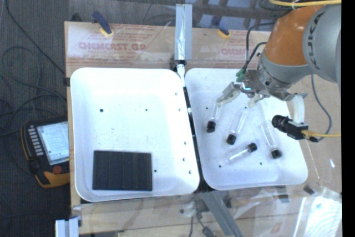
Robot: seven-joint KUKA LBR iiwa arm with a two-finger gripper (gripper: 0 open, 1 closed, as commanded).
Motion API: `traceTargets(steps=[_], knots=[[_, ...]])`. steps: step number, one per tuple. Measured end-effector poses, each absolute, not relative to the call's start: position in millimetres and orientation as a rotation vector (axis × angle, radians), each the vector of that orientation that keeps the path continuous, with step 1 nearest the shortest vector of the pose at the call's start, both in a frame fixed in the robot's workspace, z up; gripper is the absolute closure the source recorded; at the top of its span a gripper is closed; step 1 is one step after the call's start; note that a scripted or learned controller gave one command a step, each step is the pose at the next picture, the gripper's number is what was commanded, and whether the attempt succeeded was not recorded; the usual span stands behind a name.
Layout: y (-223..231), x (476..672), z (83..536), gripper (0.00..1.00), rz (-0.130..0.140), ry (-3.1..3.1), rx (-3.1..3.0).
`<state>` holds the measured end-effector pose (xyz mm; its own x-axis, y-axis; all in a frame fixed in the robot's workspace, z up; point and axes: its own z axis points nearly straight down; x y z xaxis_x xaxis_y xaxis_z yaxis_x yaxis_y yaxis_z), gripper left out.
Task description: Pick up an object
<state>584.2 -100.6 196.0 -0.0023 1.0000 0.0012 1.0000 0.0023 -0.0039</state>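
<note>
The hand (pixel 244 96), its two fingers spread wide with nothing between them, hangs over the back part of the right bin (pixel 288 177), below the arm's orange band (pixel 288 36). Four clear vials with black caps lie on the bin floor in front of it. One vial (pixel 213 119) lies just under the finger nearer the bins' shared wall, its cap toward the front. A second vial (pixel 237 127) lies directly in front of the hand, at the bin's middle. A third vial (pixel 243 152) lies farther forward, tilted. A fourth vial (pixel 270 142) lies nearer the bin's right edge, beside a black fitting (pixel 287 126) on the arm. A black pad (pixel 122 171) fills the left bin's (pixel 111 80) front left corner.
</note>
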Motion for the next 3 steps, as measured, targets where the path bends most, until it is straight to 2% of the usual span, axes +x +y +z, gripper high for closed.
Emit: traceTargets(steps=[1,2,3], knots=[[-102,562.2,105,0.0,-0.009,-2.291,-2.159],[-121,641.9,93,0.0,0.0,-2.406,-2.017],[-107,577.5,91,0.0,-0.008,-2.55,-1.854]])
